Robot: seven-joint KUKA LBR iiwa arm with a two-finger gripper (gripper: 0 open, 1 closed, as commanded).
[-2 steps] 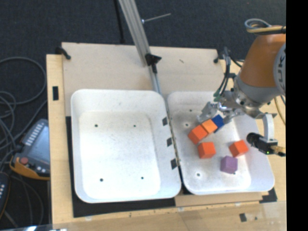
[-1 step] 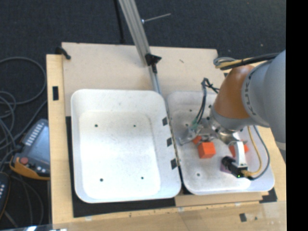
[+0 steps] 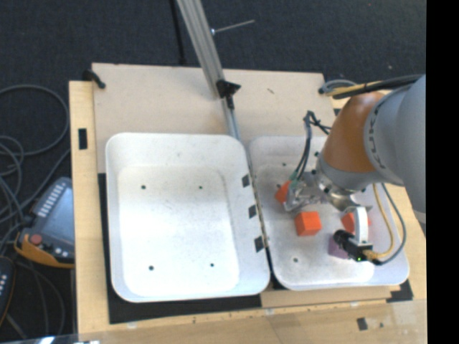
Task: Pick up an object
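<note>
Over the right bin (image 3: 283, 271), the arm (image 3: 380, 131) leans in from the right edge. Its gripper (image 3: 296, 200) sits low over the bin's middle, close to the floor. Grey metal and cables crowd the tip, so I cannot tell whether it is open or closed, or whether anything is clamped in it.

An orange piece (image 3: 283, 191) shows at the gripper's left side, touching it or just beside it. The gripper hides part of it, so its shape and long axis cannot be read.

An orange block (image 3: 308, 223) lies on the bin floor just beside the gripper, toward the near edge and apart from the orange piece. It looks about as wide as it is long, with no clear long axis. Its top face is up and its edges are turned slightly from the bin walls.

To its right, a red piece (image 3: 348, 221) is partly hidden by the wrist. A purple piece (image 3: 335, 246) lies nearer the bin's front, also partly covered. The left bin (image 3: 179, 213) stands close beside the right one.
</note>
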